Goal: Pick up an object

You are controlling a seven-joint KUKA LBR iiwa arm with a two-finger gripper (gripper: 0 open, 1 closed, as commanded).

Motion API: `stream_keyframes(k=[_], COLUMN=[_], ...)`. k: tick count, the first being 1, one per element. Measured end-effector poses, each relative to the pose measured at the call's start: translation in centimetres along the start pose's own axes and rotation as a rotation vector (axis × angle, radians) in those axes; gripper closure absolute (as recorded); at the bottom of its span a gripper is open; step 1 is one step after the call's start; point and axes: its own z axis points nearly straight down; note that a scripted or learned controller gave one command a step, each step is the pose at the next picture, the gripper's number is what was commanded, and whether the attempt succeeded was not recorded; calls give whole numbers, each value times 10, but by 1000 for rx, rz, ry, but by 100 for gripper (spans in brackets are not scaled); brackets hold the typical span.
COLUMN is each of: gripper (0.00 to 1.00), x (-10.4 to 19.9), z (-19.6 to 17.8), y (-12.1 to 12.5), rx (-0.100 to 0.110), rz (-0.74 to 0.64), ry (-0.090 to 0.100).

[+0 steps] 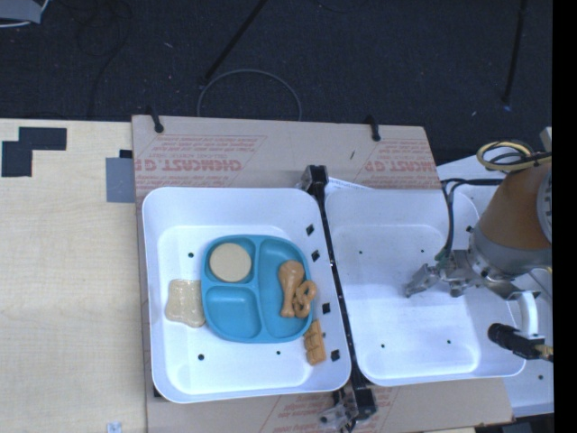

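Camera view shows the task at its start, as far as I can judge: nothing has been lifted. The gripper (424, 282) hangs low over the right bin (397, 368), toward its right side, and no object lies between its fingers; whether they are spread or closed I cannot tell at this size. Every candidate for picking sits in the left bin (171, 368), well apart from the gripper. There a blue divided tray (239, 318) lies in the middle, with a round tan disc (230, 262) in its far-left compartment and a brown pretzel-like piece (296, 289) in its right compartment. A pale, bread-like slab (185, 302) rests on the bin floor touching the tray's left edge, and a small brown chunk (314, 342) lies just beside the tray's near-right corner. What is left is the whole job: cross the divider between the bins, come down on one of these pieces, close on it and raise it.
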Motion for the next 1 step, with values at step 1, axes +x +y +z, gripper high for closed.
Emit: stream_keyframes(k=[1], gripper=[100], x=[-1], z=[-12], y=[1], rx=[-2], rz=[2], ry=[-1])
